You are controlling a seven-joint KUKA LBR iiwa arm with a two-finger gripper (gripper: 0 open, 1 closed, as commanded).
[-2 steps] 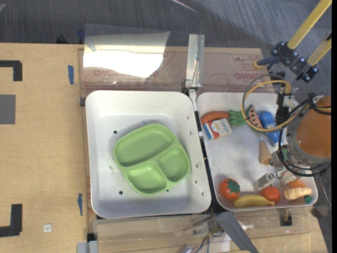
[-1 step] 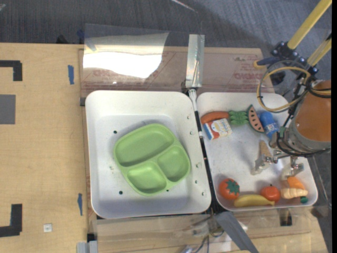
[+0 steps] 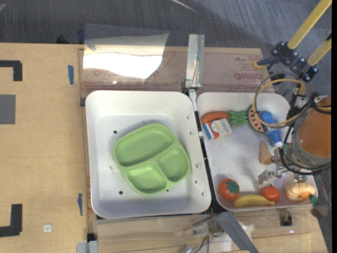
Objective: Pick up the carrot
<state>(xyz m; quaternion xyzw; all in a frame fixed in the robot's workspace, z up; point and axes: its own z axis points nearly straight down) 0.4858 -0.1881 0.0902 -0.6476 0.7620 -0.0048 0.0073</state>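
Orange with a green top, the carrot [image 3: 223, 116] lies near the far rim of the right bin [image 3: 239, 154], touching a small carton [image 3: 218, 128]. Tomatoes [image 3: 228, 188] and a banana [image 3: 253, 200] crowd the near edge. The gripper [image 3: 268, 176] hangs over the bin's right side; its fingers look slightly parted, holding nothing. The left bin [image 3: 100, 141] holds a green divided plate [image 3: 151, 158].

One fixed camera looks down at a slant over both bins [image 3: 200, 141]; my arm [image 3: 316, 136] enters from 3 o'clock.
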